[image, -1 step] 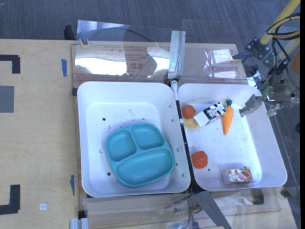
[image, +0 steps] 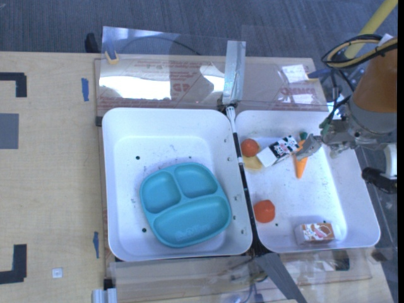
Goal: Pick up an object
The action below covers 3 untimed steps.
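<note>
Two white bins [image: 120, 188] sit on a tan bench [image: 44, 188].

A pale wood-grain surface [image: 50, 188] carries black corner marks and blue tape bits toward nine o'clock. Grey carpeted floor [image: 189, 8] spans twelve o'clock. Clear plastic sheeting [image: 164, 68] glints under bright light.

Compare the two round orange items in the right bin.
The upper round orange ball lies near the bin's back left, touching a pale yellow piece; the lower round orange ball lies alone toward the front. The lower looks slightly larger and redder. Both sit near the bin's left wall.
</note>
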### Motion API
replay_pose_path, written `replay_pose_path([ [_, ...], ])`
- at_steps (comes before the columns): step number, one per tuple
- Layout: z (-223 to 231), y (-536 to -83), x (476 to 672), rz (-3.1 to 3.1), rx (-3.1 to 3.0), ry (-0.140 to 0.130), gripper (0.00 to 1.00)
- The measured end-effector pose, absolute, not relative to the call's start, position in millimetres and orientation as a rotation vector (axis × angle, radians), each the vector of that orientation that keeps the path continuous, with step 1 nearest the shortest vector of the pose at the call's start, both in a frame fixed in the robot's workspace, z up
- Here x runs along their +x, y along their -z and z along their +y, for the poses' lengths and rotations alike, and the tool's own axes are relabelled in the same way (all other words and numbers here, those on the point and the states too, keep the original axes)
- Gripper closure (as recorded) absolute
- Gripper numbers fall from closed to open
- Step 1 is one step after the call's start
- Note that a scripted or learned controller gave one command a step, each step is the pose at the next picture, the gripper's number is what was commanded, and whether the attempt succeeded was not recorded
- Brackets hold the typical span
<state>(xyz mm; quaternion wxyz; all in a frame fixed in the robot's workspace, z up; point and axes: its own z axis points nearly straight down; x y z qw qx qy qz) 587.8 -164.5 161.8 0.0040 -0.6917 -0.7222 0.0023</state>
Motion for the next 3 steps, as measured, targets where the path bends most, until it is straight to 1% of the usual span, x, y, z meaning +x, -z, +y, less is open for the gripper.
replay_pose_path([
  [1,-176,-87,609.0,-2.304,-2.144,0.004,0.0],
  [2,-212,-89,569.7,-2.514,-1.882,0.015,0.0],
  [3,-170,-87,605.9,-2.548,-1.849,0.006,0.0],
])
